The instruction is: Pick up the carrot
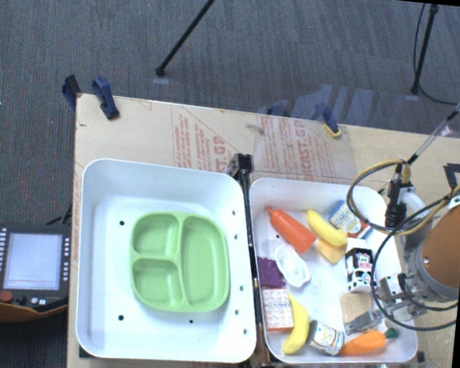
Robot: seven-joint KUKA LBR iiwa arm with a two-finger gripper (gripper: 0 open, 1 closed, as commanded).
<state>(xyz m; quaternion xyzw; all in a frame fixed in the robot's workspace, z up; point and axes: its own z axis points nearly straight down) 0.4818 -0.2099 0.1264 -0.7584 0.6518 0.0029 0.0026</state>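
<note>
An orange carrot (364,343) with a green tip lies in the front right corner of the right bin (317,364). A second orange, carrot-like cone (291,230) lies at the back left of the same bin. My gripper (365,320) hangs low over the right side of that bin, just above and behind the front carrot. The grey wrist, cables and orange band (453,254) rise behind it. Nothing is visibly held.
The right bin also holds two bananas (326,227) (300,327), a purple piece (270,270), a pink box (278,308), a small can (328,337), a tan slice (354,304) and a black-and-white carton (359,268). A green divided plate (180,262) sits in the left bin (95,205).
</note>
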